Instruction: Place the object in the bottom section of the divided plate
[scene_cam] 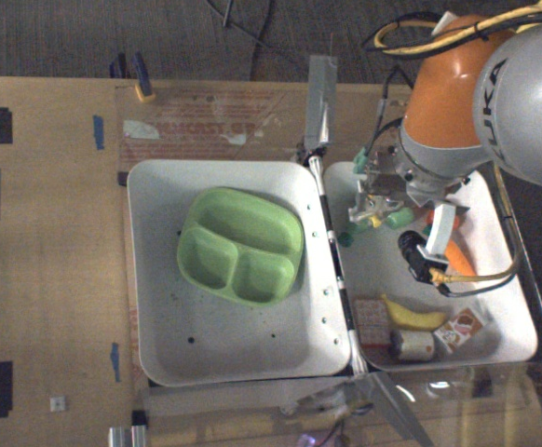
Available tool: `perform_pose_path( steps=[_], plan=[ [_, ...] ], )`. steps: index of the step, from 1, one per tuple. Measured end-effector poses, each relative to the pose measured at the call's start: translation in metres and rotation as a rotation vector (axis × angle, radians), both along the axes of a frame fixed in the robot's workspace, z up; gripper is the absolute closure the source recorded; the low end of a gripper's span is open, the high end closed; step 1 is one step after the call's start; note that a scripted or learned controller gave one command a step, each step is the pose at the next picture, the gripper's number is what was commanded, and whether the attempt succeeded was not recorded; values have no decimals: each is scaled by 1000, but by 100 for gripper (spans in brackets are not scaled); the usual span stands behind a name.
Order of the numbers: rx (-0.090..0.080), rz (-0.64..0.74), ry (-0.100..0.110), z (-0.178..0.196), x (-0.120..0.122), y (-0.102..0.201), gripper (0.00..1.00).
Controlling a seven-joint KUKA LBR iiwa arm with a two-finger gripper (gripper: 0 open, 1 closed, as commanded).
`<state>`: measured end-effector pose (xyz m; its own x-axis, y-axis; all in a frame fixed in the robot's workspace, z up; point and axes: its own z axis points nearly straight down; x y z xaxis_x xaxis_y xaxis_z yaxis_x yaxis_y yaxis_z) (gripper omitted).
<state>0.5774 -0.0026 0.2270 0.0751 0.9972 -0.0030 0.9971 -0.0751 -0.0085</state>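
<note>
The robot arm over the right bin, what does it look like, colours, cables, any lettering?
The arm is smooth, rounded grey with a broad orange band above the wrist and dark lettering on the grey shell. Yellow and black cables loop over its top. The pincer is a boxy grey metal assembly; another yellow cable trails below the wrist.

So I count two white bins (159,343), one green divided plate (241,245), and one banana (413,317). Also two small boxes (372,321), one little can (413,345), plus one orange carrot-looking thing (457,259).
</note>
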Motion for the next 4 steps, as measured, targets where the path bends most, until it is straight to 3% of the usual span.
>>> perform_pose_path(
  steps=[2,3,4],
  plan=[
    [-5,5,12,12,1,0,100],
    [1,113,-3,9,13,49,100],
    [4,583,-5,-2,46,93,100]
  ],
)
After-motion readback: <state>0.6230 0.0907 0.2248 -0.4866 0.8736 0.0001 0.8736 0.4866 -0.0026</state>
